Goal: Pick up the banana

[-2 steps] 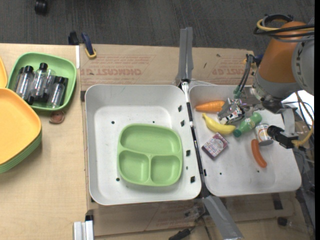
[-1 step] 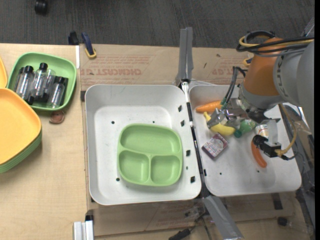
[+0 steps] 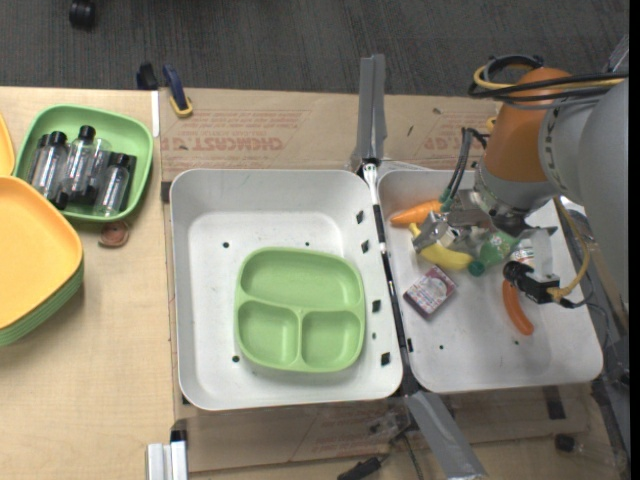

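Banana (image 3: 447, 257) lies in the right-hand white bin (image 3: 500, 363), toward that bin's upper left, small and yellow, resting on the bin floor. The gripper (image 3: 437, 230) sits low over it, metal fingertips at the banana's upper left end, seemingly touching or just above it. Whether the fingers are spread or pressed together I cannot tell; they are small and tangled with cables, and the banana is not clearly between them. So, as a judgement, the pick is at the reaching or closing step: the arm is at the fruit, but nothing shows the banana lifted, and the grasp and the raise are both left to do.

Just above the gripper lies an orange carrot (image 3: 414, 212), near the bin's top left. Right of the banana is a green object (image 3: 490, 255), partly hidden by the wrist. Below and left of the banana sits a small purple packet (image 3: 430, 291), apart from it. Further right lies a second orange piece (image 3: 517, 308), long and thin.

The grey arm with its orange band (image 3: 530, 133) comes in from the right, over the bin's upper part.

The left-hand white bin (image 3: 200, 298) holds a green divided plate (image 3: 301, 310). On the table (image 3: 90, 388) to the left stand a green tray of small bottles (image 3: 85, 163) and a stack of orange plates (image 3: 35, 258).
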Tool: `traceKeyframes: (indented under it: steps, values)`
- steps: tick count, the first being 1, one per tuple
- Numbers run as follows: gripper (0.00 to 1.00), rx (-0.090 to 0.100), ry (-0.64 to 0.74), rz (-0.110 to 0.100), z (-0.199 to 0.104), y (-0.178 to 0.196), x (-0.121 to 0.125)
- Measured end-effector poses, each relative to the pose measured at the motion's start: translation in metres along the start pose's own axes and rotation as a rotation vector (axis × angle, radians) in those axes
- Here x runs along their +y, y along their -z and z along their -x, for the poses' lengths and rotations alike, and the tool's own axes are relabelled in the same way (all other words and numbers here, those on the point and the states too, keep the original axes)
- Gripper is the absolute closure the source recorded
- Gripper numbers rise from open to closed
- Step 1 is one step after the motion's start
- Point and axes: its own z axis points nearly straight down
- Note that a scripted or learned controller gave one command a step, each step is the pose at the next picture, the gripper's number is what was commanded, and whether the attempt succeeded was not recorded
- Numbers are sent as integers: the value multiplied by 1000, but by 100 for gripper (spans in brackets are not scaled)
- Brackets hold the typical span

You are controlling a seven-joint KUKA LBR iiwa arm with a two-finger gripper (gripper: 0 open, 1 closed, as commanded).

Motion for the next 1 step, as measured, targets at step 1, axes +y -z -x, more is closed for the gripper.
traceKeyframes:
  steps: [1]
  values:
    - [100,-3,1,8,1,10,2]
